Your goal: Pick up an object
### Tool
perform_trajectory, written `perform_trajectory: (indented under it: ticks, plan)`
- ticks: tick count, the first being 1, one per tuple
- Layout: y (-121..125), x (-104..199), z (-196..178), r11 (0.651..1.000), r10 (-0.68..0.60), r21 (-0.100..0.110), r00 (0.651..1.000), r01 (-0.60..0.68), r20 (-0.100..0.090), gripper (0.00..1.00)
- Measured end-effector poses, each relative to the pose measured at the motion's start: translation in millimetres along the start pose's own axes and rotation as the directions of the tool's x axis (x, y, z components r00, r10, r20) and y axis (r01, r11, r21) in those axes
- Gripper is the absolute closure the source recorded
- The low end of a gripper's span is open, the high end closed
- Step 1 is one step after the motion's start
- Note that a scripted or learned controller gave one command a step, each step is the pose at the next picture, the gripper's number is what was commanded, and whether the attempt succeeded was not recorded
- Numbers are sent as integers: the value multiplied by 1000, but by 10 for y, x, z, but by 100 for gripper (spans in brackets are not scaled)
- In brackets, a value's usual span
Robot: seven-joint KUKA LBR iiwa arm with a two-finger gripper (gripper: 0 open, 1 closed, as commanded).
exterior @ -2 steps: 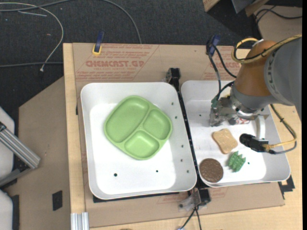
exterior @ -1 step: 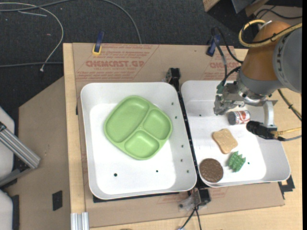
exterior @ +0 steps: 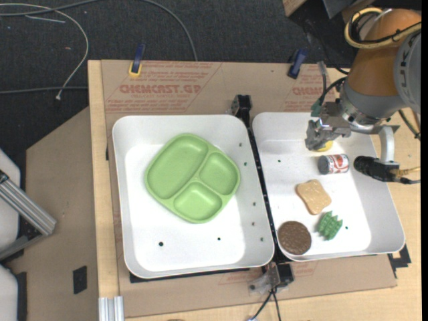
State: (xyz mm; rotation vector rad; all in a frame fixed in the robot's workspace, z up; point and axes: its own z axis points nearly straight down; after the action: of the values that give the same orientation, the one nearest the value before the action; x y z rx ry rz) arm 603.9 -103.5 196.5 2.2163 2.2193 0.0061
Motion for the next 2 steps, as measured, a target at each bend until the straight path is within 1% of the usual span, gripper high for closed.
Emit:
perform_trajectory:
  ticks: [1,2]
  plan:
    - [67,10,-639,1000,0,-2,1000,0,1,100]
    - [92,469,-549,1000,-4,8,1000,4,-3,100]
